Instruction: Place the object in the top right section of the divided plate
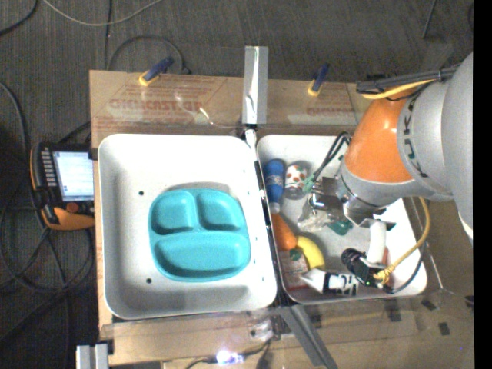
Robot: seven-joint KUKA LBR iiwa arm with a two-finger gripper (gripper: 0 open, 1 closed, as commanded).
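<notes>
Nearest, along the right bin's (415, 287) front edge: a black-and-white bottle (332, 281), then a yellow lemon-like piece (309, 252) and an orange one (284, 234), all loose among clutter. Above them, the hand (327, 210) low in that bin over something clear; impossible to tell how far open or whether gripping anything. Picking step evidently in hand, no object lifted free. Next: a secure grasp, a lift, then a carry left to the teal divided plate (201, 233) in the left bin (115, 206), top right section (221, 208) bare. Farther back, a blue can (273, 179).

Even overhead light, soft shadows inside the white bins (115, 160), slight overall blur.
</notes>
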